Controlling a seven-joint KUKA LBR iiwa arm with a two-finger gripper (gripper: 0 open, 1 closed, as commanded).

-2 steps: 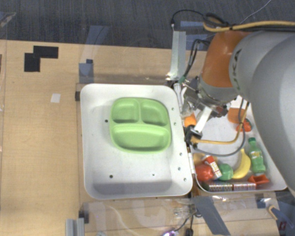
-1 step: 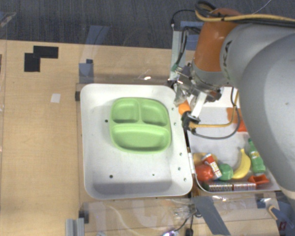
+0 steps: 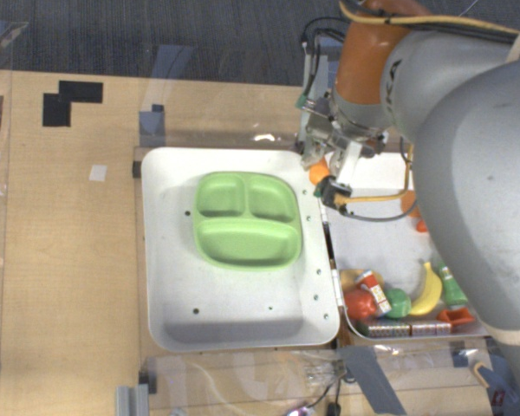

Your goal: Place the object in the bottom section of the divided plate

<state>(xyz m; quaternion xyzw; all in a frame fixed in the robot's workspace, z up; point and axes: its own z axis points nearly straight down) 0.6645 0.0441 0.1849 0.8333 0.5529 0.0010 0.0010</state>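
Pale wooden bench boards carry two shallow white bins side by side, with a dark carpeted floor beyond the far edge and a black L-shaped marking near the bench's far left corner. In the left bin lies a green divided plate, with two small sections on its far side and one long section on its near side; all three sections are bare. The right bin holds a heap of toy food in its near corner: a red tomato-like piece, a small red and white carton, a green rounded piece, a yellow banana, a green bottle-like piece, and a dark bar with a red piece beside it along the near wall; these last ones are too small to name with any certainty. The grey arm with its orange band covers most of the right bin, so the bin's right side is hidden. The gripper hangs over the wall between the two bins, near their far end, and a small orange object shows at its tip, seemingly clasped between the fingers, above the divider and not over the plate. A further orange piece peeps out at the arm's edge, mostly hidden.
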